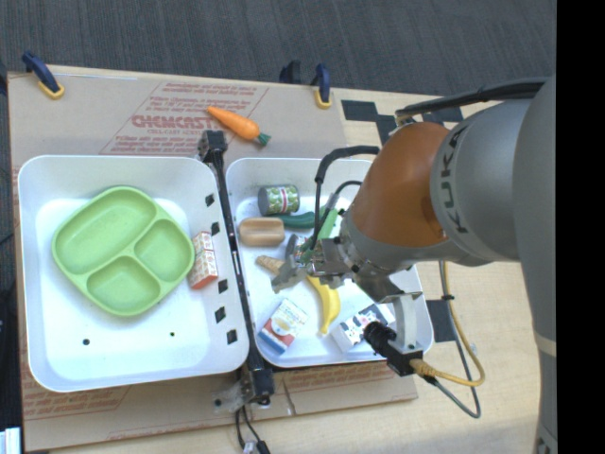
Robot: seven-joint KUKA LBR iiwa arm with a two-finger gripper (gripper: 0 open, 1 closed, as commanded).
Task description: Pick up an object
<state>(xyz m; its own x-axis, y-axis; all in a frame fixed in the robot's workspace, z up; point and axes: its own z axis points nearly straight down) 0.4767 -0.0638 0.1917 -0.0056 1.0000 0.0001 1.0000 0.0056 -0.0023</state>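
Note:
My gripper (301,261) hangs low over the middle of the right bin (248,173), reaching in from the right under the orange wrist band. Right beside it on the left lies a small brown piece (271,265), and a yellow banana (327,305) lies just below it. Around these lie a tan bun (261,232), a green can (279,199), a dark green item (302,220), a white carton (284,323) and a small blue-and-white packet (354,331). I see nothing lifted off the bin floor.
The left bin (57,357) holds a light green divided plate (123,250) and a small red-and-white box (203,260) against its right wall. An orange carrot (236,123) lies on the cardboard behind the bins. The arm's body covers the right bin's right side.

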